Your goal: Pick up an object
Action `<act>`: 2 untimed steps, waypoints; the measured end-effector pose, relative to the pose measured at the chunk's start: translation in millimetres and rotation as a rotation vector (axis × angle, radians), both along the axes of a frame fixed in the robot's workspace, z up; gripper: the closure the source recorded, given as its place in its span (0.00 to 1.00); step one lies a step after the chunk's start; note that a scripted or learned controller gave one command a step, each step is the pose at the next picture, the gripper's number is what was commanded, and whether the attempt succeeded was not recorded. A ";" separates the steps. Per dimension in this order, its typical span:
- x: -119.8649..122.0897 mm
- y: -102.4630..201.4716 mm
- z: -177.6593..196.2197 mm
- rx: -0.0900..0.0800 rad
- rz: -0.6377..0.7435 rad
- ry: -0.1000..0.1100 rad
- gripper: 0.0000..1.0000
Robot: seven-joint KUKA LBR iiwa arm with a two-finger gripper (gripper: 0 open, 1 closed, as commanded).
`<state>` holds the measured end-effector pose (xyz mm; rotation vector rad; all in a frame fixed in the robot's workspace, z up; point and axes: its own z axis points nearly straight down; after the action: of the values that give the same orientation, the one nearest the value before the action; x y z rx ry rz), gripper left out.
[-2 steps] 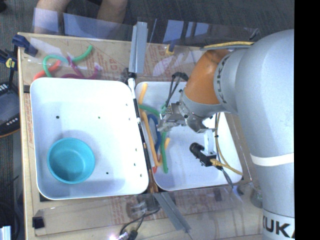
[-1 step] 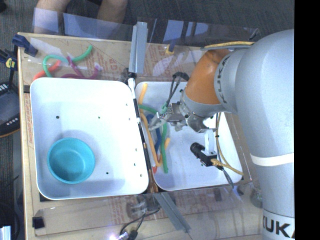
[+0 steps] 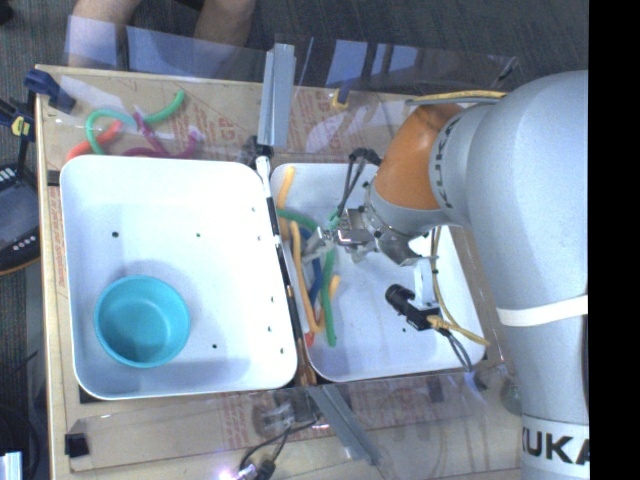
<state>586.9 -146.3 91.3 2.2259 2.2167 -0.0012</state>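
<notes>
My big grey arm [image 3: 530, 218] is the thing closest to the camera, fat and smooth and round like a pipe, with a shiny orange band [image 3: 415, 163] near the wrist. It comes in from three o'clock and bends down over the right bin [image 3: 400, 363]. My claw [image 3: 335, 236] hangs low at the nine o'clock side of that bin, right above a little heap of sticks [image 3: 315, 278]. I think I am in the reaching part of the job, just about to grab. The sticks are thin and long, some yellow, some green, one blue, and they look like bendy plastic straws all crossed over each other. They lie close along the bin's wall, so I should come straight down on one stick in the middle of the heap and not bump the wall. They look slippery, so a slow squeeze would be best. I cannot tell if my claw is spread or pinched, because the wrist and black wires hide it. The left bin [image 3: 90, 198] is white and smooth too, and a round blue bowl [image 3: 143, 320] sits in it at seven o'clock. Behind that bin, at eleven o'clock on the wooden bench [image 3: 220, 103], lie more curly tubes [image 3: 135, 128] in green, pink and red.
</notes>
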 end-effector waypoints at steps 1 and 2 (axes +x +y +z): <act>1.0 1.1 10.6 0.000 0.005 -0.003 1.00; 0.9 1.2 10.6 0.000 0.006 -0.003 0.00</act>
<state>587.8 -145.1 101.8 2.2180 2.2219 0.0013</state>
